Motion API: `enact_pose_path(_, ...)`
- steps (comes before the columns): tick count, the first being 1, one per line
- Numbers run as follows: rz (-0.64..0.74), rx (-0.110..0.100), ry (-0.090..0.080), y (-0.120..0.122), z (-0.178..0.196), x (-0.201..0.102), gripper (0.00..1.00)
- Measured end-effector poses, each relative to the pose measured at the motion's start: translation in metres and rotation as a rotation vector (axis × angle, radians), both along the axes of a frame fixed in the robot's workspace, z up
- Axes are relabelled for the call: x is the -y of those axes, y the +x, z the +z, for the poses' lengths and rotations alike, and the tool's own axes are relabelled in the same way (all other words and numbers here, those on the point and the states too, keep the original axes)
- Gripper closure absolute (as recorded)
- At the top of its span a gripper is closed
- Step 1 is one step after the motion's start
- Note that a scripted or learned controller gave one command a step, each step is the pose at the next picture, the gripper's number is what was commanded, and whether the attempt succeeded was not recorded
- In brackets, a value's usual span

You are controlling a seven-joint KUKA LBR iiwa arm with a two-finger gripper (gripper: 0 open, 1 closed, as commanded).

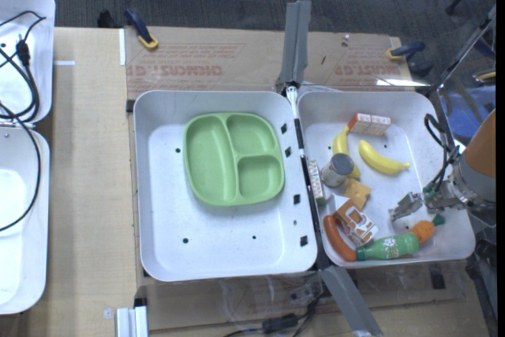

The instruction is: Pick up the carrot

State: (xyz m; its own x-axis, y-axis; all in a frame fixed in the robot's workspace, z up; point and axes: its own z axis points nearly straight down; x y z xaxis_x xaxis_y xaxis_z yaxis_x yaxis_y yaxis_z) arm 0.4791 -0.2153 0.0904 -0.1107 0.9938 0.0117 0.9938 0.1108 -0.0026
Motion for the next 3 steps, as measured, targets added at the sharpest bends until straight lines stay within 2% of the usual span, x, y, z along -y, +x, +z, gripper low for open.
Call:
enact_pose_path(1, -0.005, 0.000, -0.005, 0.000, 0.008, 0.002, 1.00)
enact_pose_path(2, 0.048, 0.003, -0.011, -0.001, 0.062, -0.010, 1.00)
enact_pose_path(3, 0.053, 0.003, -0.012, 0.046, 0.096, -0.016, 1.00)
